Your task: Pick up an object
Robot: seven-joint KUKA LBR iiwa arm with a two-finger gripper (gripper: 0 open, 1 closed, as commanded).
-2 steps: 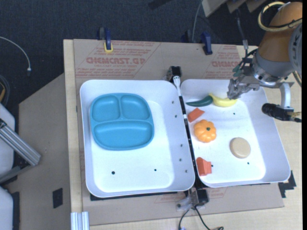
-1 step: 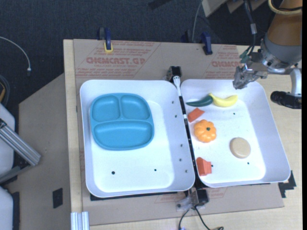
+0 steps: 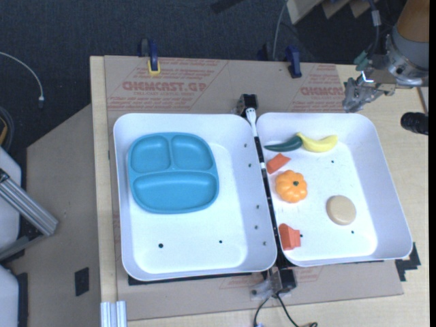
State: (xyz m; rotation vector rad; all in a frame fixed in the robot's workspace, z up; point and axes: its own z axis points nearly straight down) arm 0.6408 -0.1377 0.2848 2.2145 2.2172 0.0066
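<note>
Objects wait in the right bin; the claw hangs above its far corner, holding nothing.

Whether its fingers are spread or pressed together I cannot tell. The banana and green pepper touch, so a descent there may nudge both or catch neither. The pumpkin and beige round piece look smooth and could slip. The red pieces near the divider risk a wall strike.

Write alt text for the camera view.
The pincer hangs above the bench beyond the right bin, which holds a banana, green pepper, pumpkin, tan disc and two orange-red pieces. The left bin holds a blue tray.
</note>
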